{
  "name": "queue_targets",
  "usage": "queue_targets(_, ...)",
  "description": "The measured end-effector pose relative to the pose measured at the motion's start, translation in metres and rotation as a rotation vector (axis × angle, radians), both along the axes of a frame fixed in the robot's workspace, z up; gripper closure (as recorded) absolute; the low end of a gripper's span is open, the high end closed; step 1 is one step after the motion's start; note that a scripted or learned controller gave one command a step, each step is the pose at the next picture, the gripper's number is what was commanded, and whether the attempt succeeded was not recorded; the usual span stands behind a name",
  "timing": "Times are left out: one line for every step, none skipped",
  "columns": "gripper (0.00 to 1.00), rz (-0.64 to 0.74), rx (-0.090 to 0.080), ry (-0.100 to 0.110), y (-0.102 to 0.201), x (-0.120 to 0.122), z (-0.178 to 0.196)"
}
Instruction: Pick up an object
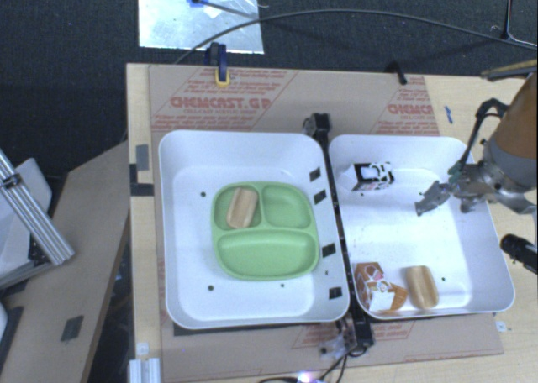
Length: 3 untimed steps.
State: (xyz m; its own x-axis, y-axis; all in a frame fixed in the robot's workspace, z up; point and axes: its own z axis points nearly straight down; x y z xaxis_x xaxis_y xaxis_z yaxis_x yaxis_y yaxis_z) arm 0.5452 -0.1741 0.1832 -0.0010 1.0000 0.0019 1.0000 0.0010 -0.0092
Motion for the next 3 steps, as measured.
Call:
queue_targets(0.00, 0.002, -0.002, -0.011, 0.000, 0.003, 0.005)
queue_targets(0.00, 0.000, -0.001, -0.006, 0.000, 0.001, -0.057)
queue_targets(0.00, 0.000, -0.001, -0.007, 0.001, 0.001, -0.101)
